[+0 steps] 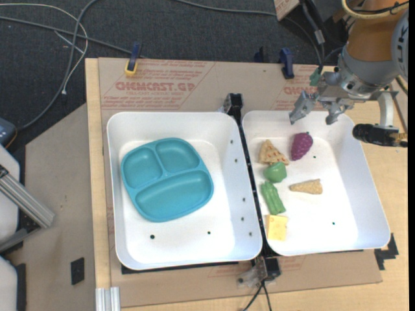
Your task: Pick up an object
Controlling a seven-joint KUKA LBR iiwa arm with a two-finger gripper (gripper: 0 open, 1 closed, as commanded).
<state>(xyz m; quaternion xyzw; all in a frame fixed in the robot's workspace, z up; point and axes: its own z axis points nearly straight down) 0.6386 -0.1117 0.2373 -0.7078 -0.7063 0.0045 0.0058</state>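
Cardboard-topped bench (97,173) with two white bins. The tool (318,111), fingers spread and empty, hangs above the right bin (363,193), just beyond the purple grapes (301,145), a likely target.

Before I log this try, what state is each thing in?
gripper: open, holding nothing, above the right bin's far edge
purple grapes: loose in right bin
green pepper: loose, beside pizza slice
blue plate: flat in left bin
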